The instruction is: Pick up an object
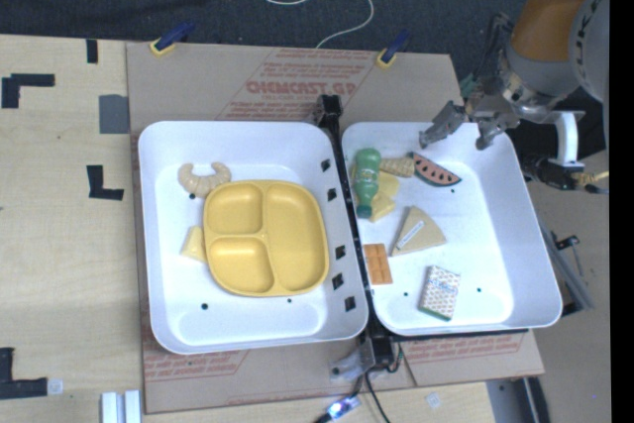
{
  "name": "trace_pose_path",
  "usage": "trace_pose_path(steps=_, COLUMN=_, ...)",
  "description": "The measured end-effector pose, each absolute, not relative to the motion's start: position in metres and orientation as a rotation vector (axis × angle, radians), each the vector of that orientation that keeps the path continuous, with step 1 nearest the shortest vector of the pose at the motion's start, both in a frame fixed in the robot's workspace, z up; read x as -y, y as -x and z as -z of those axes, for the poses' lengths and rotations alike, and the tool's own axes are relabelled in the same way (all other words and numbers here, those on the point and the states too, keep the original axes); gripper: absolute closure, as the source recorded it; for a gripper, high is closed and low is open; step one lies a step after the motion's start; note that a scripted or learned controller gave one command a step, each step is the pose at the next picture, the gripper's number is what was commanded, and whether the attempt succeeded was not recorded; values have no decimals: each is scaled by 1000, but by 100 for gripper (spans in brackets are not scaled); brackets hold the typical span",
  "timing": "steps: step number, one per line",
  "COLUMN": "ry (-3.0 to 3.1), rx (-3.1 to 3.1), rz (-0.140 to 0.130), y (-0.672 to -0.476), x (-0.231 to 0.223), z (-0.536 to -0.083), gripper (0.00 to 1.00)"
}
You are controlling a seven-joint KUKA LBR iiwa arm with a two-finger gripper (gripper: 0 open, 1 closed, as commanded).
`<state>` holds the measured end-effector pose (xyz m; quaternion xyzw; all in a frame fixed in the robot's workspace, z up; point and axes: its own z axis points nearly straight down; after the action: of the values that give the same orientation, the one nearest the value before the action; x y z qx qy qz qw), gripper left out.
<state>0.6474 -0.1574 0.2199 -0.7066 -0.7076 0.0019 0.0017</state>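
We see the pincer [462, 127] open and empty over the right bin [515, 243], far edge. Nearest pick, we judge: the watermelon slice [437, 172], just near-left of the pincer, long axis running left-far to right-near. Green bottle [367, 169] sits farther left.

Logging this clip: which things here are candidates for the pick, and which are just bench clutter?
Belong to the job:
gripper, fingers spread, above the right bin
watermelon slice
green bottle
wedge of cheese
orange cracker
patterned block

Lying about:
yellow divided plate and tan croissant in the left bin
blue clamps
white cable
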Motion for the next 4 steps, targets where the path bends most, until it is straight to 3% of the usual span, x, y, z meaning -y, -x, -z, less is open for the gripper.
trace_pose_path(steps=2, ry=2222, rx=2227, rz=-4, y=-656, x=149, z=-104, gripper=0)
trace_pose_path(steps=3, ry=2233, rx=2240, rz=8, y=-662, x=151, z=-95, gripper=0)
trace_pose_path(steps=4, ry=2223, rx=2229, rz=-7, y=-658, x=151, z=-101, gripper=100)
